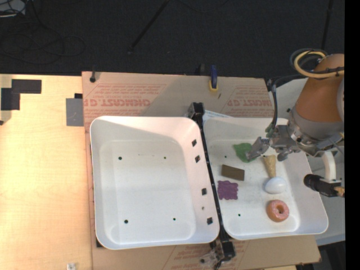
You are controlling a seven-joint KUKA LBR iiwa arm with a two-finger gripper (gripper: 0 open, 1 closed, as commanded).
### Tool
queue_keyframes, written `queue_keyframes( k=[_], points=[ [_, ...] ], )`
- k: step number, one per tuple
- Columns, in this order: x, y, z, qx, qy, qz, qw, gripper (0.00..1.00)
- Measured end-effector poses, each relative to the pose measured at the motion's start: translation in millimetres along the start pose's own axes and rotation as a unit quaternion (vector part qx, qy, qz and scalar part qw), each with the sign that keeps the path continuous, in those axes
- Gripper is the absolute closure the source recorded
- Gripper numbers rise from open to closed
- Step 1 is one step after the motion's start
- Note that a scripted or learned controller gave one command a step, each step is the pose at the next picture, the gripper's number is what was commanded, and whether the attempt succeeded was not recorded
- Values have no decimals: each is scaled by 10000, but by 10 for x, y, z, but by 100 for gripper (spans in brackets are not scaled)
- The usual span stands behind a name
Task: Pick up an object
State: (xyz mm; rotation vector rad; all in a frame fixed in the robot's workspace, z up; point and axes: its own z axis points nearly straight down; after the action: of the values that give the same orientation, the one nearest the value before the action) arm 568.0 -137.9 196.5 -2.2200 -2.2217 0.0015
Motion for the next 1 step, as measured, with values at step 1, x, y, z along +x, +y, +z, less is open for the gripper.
queue_keyframes(
  k=[1],
  points=[
    [652,-252,-1395,-49,6,-32,10000,0]
  ],
)
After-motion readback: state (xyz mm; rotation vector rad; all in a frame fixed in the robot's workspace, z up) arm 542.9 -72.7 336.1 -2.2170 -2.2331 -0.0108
